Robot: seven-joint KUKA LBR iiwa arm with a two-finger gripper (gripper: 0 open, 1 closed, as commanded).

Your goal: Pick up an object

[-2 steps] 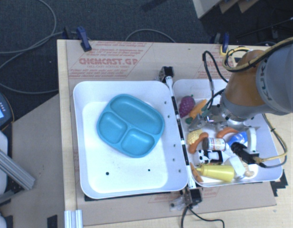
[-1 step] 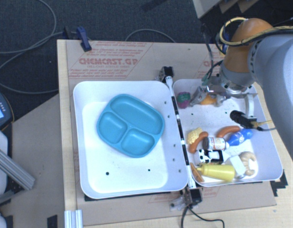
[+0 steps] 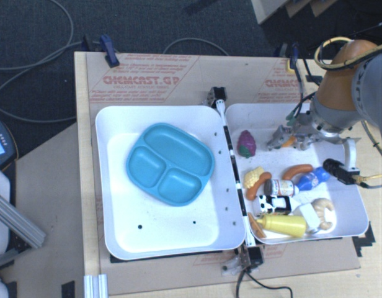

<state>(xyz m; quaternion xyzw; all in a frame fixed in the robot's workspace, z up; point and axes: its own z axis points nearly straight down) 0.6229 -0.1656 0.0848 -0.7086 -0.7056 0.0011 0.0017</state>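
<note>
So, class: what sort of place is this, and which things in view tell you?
Probably a robotics lab: a robot arm over two white bins, toy food such as a purple grape bunch, and loose cables on the floor.

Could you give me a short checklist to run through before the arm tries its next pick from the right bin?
1. Gripper is over the right bin: ok.
2. Nothing seen between its fingers yet: ok.
3. Finger opening: cannot tell.
4. Purple toy lies apart from the other toys: ok.
5. Yellow bottle has room around it: not ok, toys crowd it.
6. Blue tray sits in the left bin, away from the arm: ok.
</note>
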